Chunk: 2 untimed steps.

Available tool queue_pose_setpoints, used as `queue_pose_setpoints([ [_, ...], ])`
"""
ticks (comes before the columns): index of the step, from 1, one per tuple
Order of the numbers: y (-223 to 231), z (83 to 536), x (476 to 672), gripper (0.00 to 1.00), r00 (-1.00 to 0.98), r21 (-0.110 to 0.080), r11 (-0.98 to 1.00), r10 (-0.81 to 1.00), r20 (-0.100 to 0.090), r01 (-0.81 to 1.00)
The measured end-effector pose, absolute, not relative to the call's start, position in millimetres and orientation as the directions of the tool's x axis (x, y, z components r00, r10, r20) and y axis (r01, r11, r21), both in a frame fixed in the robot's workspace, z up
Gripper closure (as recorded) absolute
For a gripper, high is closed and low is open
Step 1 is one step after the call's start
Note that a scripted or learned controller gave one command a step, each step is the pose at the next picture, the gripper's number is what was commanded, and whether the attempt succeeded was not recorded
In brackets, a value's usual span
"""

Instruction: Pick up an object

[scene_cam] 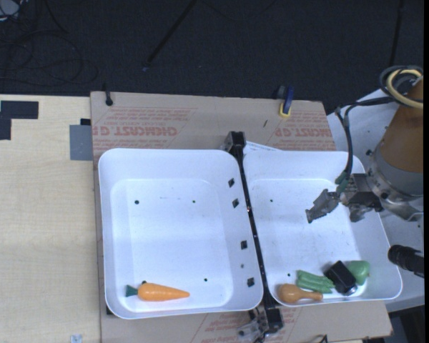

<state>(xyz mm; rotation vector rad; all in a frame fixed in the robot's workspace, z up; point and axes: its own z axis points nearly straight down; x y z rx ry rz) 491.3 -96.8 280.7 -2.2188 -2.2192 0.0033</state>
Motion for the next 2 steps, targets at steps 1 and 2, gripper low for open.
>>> queue_pose_setpoints([
  [1,-166,403,518.6,0.00,0.003,0.012,-0.003,1.000,-0.006,1.000],
  [2,-107,500,551.5,0.00,-0.007,0.010,0.007,1.000,-0.001,1.000],
])
